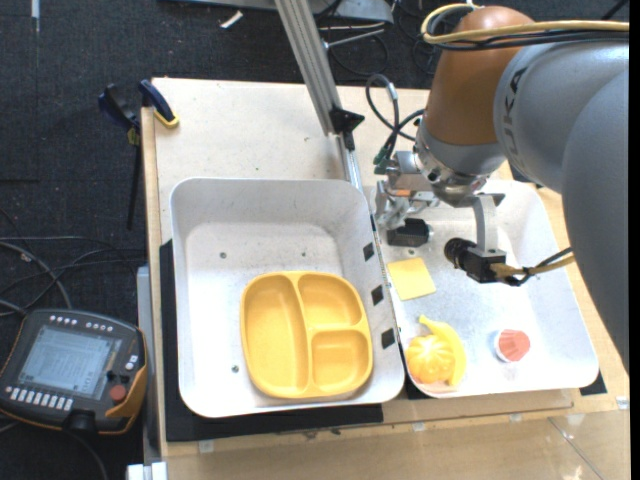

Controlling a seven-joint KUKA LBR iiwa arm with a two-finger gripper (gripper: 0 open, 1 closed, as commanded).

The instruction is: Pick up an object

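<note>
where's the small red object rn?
In the camera view, the small red object lies in the right bin, near its front right corner, right of the yellow crumpled item.

We see a bulky grey arm [570, 98] with an orange band [470, 68], yellow cable looped above, black-tipped claw [405, 230].

Right bin [560, 268]: flat pale-yellow square [411, 278] near left wall; crumpled yellow item [436, 356] at front left corner; small red-and-white round item [513, 345] near front edge. Left bin [200, 208]: yellow three-compartment tray [305, 334], upright.
</note>
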